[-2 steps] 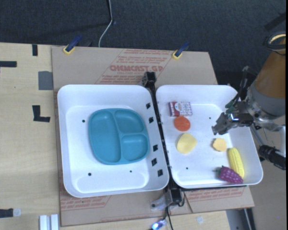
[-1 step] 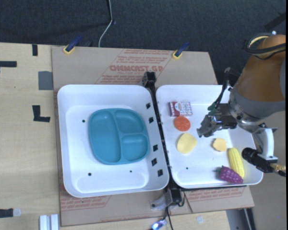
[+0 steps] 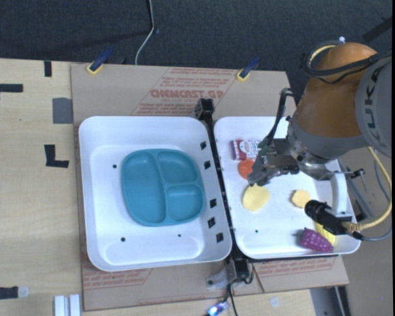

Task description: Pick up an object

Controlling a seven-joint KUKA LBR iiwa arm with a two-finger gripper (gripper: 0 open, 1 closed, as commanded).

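- Hovering: gripper (image 3: pixel 258 176) in right bin (image 3: pixel 280 245), over orange piece (image 3: pixel 245 168) and pale yellow piece (image 3: pixel 255 199).
- Can't tell its opening or any hold.
- Drop straight on yellow at 6 o'clock; avoid red-white packet (image 3: pixel 243 149) at 12.

pale yellow piece (image 3: pixel 255 199), right bin

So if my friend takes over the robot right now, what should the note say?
Claw: low in the right bin, over the orange piece and the pale yellow piece. I cannot tell whether it grips anything.
Also in the right bin: red and white packet, small yellow piece, purple piece.
Left bin: teal divided plate.
Done: arm reached into the bin.
Left: get a clear grip on one object and lift it.
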